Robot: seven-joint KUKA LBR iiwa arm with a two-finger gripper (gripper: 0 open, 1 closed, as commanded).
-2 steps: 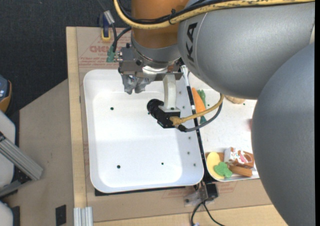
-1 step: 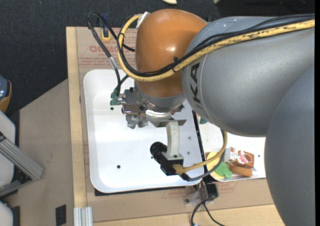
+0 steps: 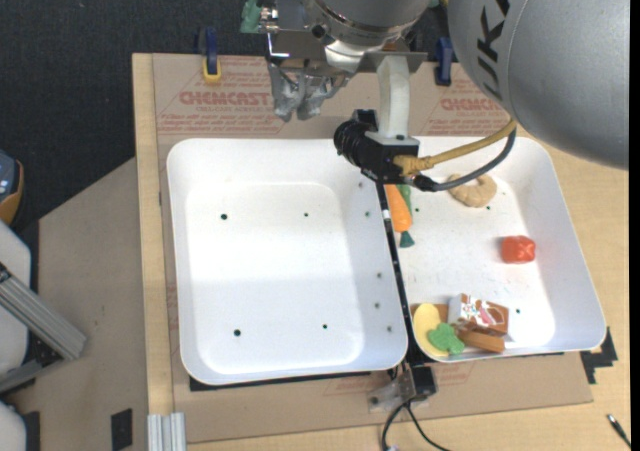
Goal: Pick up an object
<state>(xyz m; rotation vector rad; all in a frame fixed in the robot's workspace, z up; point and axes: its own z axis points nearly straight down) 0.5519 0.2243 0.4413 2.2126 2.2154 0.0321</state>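
Right bin [image 3: 562,211]: carrot [image 3: 400,207] by divider, well apart from jaws.

In the right bin [image 3: 455,264], an orange carrot [image 3: 400,211] lies along the left wall. A tan lump [image 3: 472,190], perhaps bread, sits near the far wall, and a red block [image 3: 517,250] lies mid-bin. Huddled in the near left corner are a yellow disc [image 3: 424,317], a green piece [image 3: 446,341], a brown sausage [image 3: 484,341] and a white-red packet [image 3: 480,314].

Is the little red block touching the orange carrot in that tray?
Apart. The camera view shows a wide stretch of bare white bin floor between the red block and the orange carrot.
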